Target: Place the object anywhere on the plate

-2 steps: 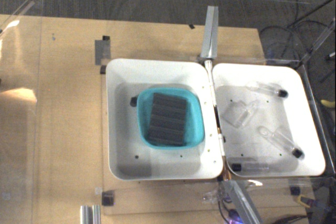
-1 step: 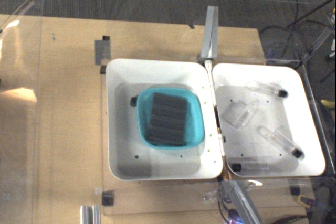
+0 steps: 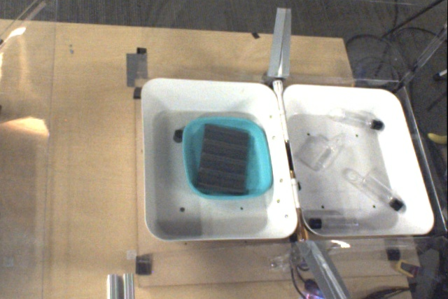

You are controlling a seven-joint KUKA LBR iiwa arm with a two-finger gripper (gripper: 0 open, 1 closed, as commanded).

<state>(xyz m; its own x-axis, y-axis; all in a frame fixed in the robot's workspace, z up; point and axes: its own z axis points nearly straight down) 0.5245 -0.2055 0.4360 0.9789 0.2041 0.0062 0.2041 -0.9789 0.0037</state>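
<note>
Centred on the teal plate (image 3: 260, 150) in the left bin (image 3: 157, 150) lies a dark ribbed block (image 3: 224, 157), flat, looking stiff, light and grippy; its long sides seem the best hold. I cannot tell the gripper's state.

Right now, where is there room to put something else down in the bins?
Left bin: bare floor along the near wall, in front of the teal plate, whose middle the dark ridged block covers. Right bin: clear plastic pieces lie scattered; small gaps between.
</note>
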